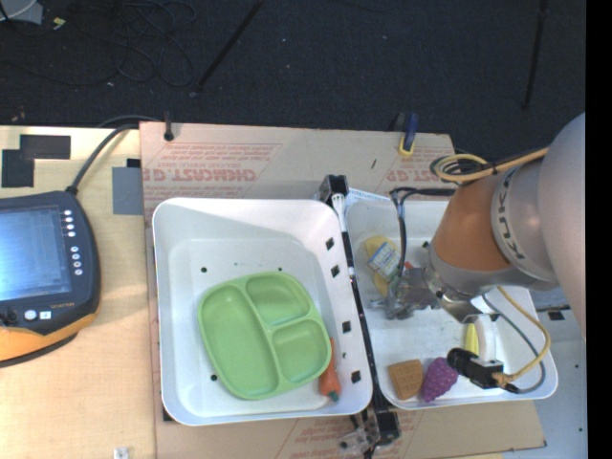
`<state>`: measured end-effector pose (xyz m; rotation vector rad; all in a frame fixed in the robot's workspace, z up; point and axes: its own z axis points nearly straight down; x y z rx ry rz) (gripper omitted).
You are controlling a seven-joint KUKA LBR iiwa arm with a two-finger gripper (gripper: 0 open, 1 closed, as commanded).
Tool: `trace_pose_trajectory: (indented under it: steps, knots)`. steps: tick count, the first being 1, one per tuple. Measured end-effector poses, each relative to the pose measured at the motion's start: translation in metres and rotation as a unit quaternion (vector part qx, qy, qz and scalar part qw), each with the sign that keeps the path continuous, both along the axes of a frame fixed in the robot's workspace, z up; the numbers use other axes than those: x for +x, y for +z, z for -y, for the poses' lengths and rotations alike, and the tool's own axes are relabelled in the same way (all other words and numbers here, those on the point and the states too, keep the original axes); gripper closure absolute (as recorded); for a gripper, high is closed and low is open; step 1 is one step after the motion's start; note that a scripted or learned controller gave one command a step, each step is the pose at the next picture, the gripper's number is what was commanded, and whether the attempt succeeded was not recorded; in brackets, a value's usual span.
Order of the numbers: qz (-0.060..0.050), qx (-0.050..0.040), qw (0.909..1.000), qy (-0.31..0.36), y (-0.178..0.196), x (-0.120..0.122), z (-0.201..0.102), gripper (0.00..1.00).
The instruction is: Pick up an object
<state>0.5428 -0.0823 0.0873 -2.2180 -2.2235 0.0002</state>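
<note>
Gripper [400, 299] is low in the right bin [535, 385], just beside a small yellow-and-blue packet [382, 255]; can't tell its opening. Packet looks light, crushable, prob. slick — approx. best taken across its narrow sides, light squeeze.

One fixed camera above bench [105, 304], angled down, both bins [249, 220] framed

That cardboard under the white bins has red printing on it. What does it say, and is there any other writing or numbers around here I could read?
Cardboard sheet: red print, upside down from this camera, too blurred to read with confidence.
Arm: dark lettering on the grey shell, cut off and unreadable.
Handheld control pad: screen and buttons too small to read.
Yellow packet in the right bin: label too blurred.
</note>
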Motion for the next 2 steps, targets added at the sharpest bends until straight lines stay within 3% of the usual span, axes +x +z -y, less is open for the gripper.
trace_pose_trajectory:
  steps: [1, 2]
  knots:
    - [0.000, -0.0039, 1.0000, -0.004, 0.001, -0.002, 0.005, 0.00]
    - [0.000, -0.0003, 1.0000, 0.000, 0.000, 0.026, 0.015, 0.00]
